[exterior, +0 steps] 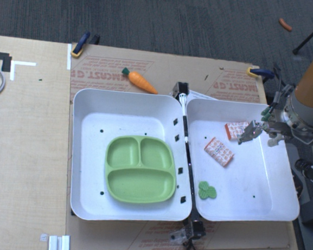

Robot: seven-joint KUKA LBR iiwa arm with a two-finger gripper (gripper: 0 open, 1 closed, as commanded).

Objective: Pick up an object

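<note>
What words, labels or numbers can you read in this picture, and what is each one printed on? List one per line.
Red print on the cardboard sheet behind the left bin: it appears reversed and faint, too blurred to quote.
More red print on the cardboard behind the right bin: also unreadable.
The two red-and-white packets in the right bin: patterned, print too small to read.
The green plate: no text.

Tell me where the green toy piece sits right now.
The green toy piece lies in the right bin, near its front-left corner, below the red-and-white packet and right of the green divided plate.
</note>
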